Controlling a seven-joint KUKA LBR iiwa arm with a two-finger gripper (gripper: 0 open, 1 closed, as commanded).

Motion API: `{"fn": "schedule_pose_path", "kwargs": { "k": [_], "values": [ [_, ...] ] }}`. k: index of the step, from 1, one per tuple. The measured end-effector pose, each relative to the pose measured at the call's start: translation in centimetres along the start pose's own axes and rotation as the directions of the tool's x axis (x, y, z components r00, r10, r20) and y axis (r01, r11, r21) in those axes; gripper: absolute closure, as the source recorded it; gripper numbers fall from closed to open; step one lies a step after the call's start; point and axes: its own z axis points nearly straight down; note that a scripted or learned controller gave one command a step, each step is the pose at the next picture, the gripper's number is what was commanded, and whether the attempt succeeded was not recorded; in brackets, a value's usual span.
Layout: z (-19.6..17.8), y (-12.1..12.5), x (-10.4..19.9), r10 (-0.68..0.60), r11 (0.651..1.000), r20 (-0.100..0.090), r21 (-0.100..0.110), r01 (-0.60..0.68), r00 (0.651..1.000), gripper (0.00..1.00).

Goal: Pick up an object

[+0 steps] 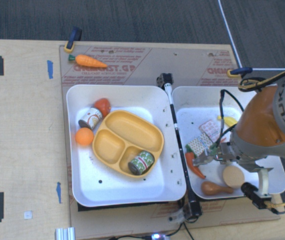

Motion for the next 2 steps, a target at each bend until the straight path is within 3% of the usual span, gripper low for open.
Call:
{"fn": "schedule_pose_path", "kwargs": {
  "k": [2],
  "values": [
    [0.03, 0.00, -0.13, 0.000, 1.000, 0.000, 0.000, 0.000, 1.000, 0.00]
  ]
}}
